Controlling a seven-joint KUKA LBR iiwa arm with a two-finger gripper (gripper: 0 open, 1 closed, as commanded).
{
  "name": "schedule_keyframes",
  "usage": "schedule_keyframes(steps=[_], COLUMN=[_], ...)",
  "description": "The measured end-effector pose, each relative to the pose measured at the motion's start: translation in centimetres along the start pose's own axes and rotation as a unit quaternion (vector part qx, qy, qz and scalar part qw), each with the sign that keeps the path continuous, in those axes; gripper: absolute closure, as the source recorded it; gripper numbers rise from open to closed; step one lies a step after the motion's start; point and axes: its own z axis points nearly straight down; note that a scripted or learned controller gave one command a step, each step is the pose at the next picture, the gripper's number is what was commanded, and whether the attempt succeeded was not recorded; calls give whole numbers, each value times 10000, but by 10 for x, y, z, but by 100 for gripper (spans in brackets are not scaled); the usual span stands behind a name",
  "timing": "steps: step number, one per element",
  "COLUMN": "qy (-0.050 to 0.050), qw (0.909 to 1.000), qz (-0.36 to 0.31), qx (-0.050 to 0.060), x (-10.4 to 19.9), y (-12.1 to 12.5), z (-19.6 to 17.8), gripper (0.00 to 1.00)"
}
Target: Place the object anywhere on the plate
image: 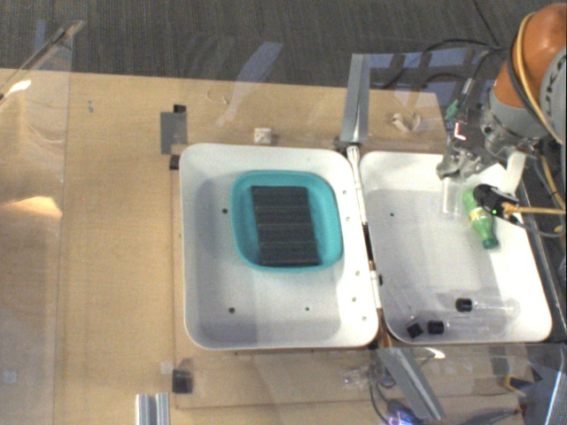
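Bench: pale wooden top (pixel 97 264) under a dark ribbed floor strip, bearing two shallow white bins side by side.
Left bin: white plastic tray (pixel 204 317), holding the plate toward its upper middle.
Plate: teal rounded-square dish (pixel 330 228) with a dark ribbed rectangular insert (pixel 283 227) lying in its centre.
Right bin: white plastic tray (pixel 416 264), touching the left bin along the middle seam.
Object: small green plastic piece (pixel 483 224), sitting near the right bin's upper right edge, well apart from the plate.
Other contents: clear plastic tube (pixel 483 308) and small black bits (pixel 425 328) along the right bin's lower edge.
Arm: grey with an orange band (pixel 540 47), reaching in from the right.
Gripper (pixel 474 177): over the right bin's upper right corner, just above the green piece.
Jaws: cannot tell whether spread or pressed together; too small and cluttered.
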Motion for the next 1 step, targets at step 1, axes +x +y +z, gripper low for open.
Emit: schedule_keyframes(steps=[1], qy=[14], qw=[9999], qz=[-117], qx=[-3], x=[32], y=[-92], z=[-4], gripper=[100])
